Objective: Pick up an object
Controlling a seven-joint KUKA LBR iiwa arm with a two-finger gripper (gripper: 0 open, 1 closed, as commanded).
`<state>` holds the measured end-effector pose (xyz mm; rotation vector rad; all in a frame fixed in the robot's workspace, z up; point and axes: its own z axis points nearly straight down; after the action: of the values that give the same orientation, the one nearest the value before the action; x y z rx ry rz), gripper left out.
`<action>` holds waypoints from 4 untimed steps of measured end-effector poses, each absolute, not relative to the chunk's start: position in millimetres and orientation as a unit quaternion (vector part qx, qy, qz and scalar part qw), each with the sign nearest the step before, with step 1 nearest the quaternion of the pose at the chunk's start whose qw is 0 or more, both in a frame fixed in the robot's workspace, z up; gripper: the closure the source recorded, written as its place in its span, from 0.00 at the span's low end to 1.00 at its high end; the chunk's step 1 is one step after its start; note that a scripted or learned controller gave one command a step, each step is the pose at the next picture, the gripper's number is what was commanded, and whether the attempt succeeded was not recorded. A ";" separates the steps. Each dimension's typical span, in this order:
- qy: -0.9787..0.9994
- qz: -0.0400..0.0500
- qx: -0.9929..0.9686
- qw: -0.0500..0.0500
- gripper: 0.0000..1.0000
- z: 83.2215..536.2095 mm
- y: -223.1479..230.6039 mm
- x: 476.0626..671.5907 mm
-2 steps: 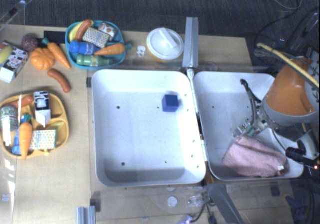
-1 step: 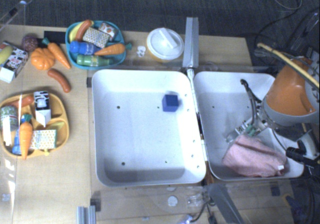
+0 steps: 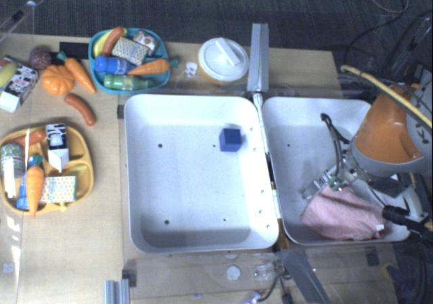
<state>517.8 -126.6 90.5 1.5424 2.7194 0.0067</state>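
Nearest the front edge of the right bin (image 3: 298, 120) lies a crumpled pink cloth (image 3: 342, 216), bunched against the front wall, and the hand (image 3: 329, 183) is down right at its upper left edge, low enough to be touching or almost touching the fabric. From where I stand I cannot tell how far the hand is spread or whether any cloth is caught in it; the metal parts blur into the folds. The arm (image 3: 385, 137), with its orange band, leans in from the right so the wrist can come down steeply, which suits pinching a soft heap from above. The cloth looks like the object being gone for, since it is the one thing within reach there. Further off, in the left bin (image 3: 145, 228), a small blue cube (image 3: 231, 139) sits alone near the dividing wall, well apart from the hand. Beyond the bins, on the tabletop (image 3: 101, 160), stand a white lidded tub (image 3: 223, 59) and a blue bowl of toy food (image 3: 128, 59), plainly set aside.
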 end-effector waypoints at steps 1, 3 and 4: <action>0.870 0.004 0.494 0.012 1.00 103.1 -126.3 521.4; 0.845 0.004 0.535 0.006 0.00 90.4 -132.2 518.9; 0.845 0.005 0.534 0.013 1.00 102.9 -132.9 522.8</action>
<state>522.8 -132.9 102.9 1.6635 2.6342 0.0164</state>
